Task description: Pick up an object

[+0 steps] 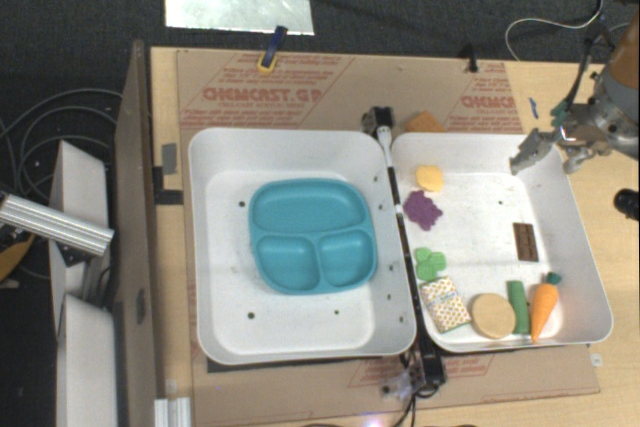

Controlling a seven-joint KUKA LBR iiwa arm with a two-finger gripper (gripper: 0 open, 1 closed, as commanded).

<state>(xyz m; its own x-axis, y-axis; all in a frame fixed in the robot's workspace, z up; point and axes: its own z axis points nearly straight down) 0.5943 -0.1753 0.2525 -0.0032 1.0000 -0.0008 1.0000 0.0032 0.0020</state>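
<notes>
The right bin [585, 260] holds several toy foods: a yellow piece [430, 178], purple grapes [422, 209], a green piece [430, 263], a brown bar [524, 241], a patterned cracker [445, 304], a round biscuit [492, 315], a green stick [516, 307] and a carrot [543, 307]. My gripper [549, 155] hangs over the bin's far right corner, above and right of the brown bar. It is open, with its fingers spread and nothing between them.
The left bin [215, 215] holds a blue divided plate [312, 233]. An orange piece [425, 123] lies on the cardboard just behind the right bin. Cables run at the upper right, by the arm.
</notes>
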